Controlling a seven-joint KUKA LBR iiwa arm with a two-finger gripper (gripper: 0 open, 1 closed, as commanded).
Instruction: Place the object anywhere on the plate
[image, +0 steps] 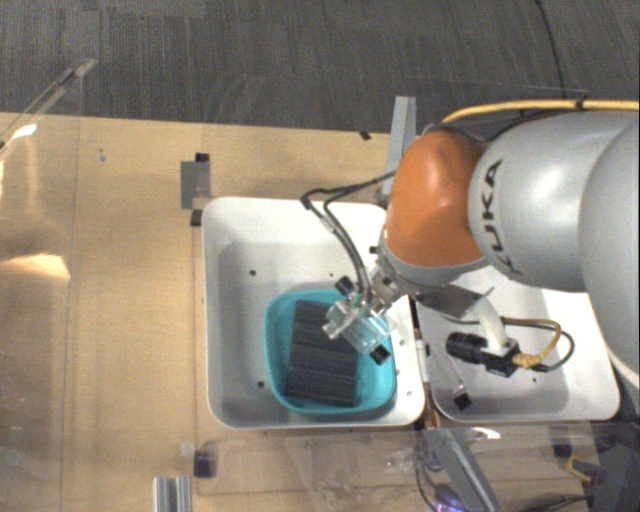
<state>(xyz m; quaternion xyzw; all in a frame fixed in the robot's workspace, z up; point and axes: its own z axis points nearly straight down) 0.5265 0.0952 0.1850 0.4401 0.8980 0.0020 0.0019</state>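
The gripper (352, 322), a clear, glassy part below the wrist, hangs over the upper right corner of the block (318, 362). From this slant I cannot tell whether it is open or closed, or whether it touches the block. Just below and to the right of it is a small black piece (378, 352) over the plate's right side. Whether it lies on the plate cannot be told.

The block is dark, oblong and ridged crosswise. It lies flat on the plate (278, 340), covering the plate's middle, with its long side running up and down the view at a slight lean. The plate is teal, squarish with rounded corners and a raised rim, and teal shows around the block on the left, the bottom and the right.

The plate sits in the lower right part of the left bin (232, 300), close to the wall next to the right bin (570, 395). A small black cube (461, 401) rests near the right bin's lower left corner.

Above the gripper, the orange band (430, 210) and the grey arm (560, 190) cover the bins' upper right area, and thin black cables (330, 225) loop from the wrist over the left bin. Both bins stand on the pale wooden counter (100, 300), with dark carpet (250, 50) beyond its far edge.
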